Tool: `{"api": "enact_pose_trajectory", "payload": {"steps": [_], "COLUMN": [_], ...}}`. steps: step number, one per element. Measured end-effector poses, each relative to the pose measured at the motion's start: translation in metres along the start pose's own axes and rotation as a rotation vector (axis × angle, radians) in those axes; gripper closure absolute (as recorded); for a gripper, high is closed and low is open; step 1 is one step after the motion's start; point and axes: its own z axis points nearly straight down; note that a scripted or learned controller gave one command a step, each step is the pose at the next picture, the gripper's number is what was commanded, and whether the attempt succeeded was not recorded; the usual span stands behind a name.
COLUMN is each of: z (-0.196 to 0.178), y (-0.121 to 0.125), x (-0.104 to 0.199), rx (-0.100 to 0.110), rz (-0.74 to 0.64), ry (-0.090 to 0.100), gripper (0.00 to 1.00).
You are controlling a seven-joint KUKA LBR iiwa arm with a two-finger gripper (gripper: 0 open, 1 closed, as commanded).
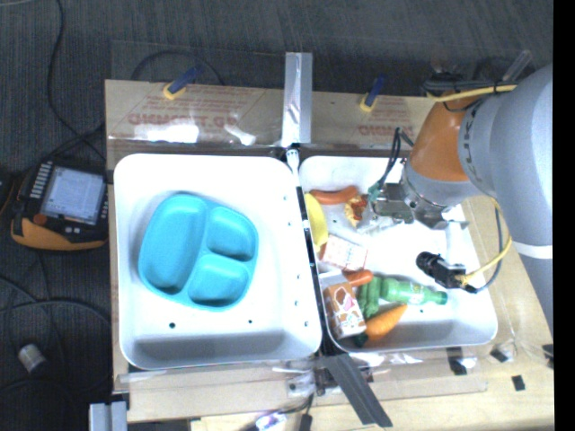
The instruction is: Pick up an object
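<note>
jaws are seen low in the right bin near its far edge beside the hot dog, opening cannot be told; descent should be centred on one item, clear of neighbours.

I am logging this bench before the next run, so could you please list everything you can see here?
Bins: two, white, side by side on the bench.
Divided plate: one, blue, in the left bin.
Bottle: one, green, right bin, near the front.
Carrot: one, orange, right bin, front.
Banana: one, yellow, right bin, by the divider.
Small cartons: two, pale and orange-patterned, right bin.
Handheld pendant: one, orange and grey, on the floor at left.
Arm: one, grey with an orange band, above the right bin.
Claw: one, dark, low in the right bin's back part.
</note>
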Motion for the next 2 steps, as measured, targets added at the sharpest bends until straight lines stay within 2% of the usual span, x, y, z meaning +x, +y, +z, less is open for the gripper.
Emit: {"api": "enact_pose_trajectory", "payload": {"steps": [1, 2], "z": [-0.083, -0.083], "y": [0.004, -0.016], "x": [0.031, 0.108], "rx": [0.012, 0.011], "rz": [-0.143, -0.499], "ry": [0.004, 0.007], "gripper": [1.00, 1.00]}}
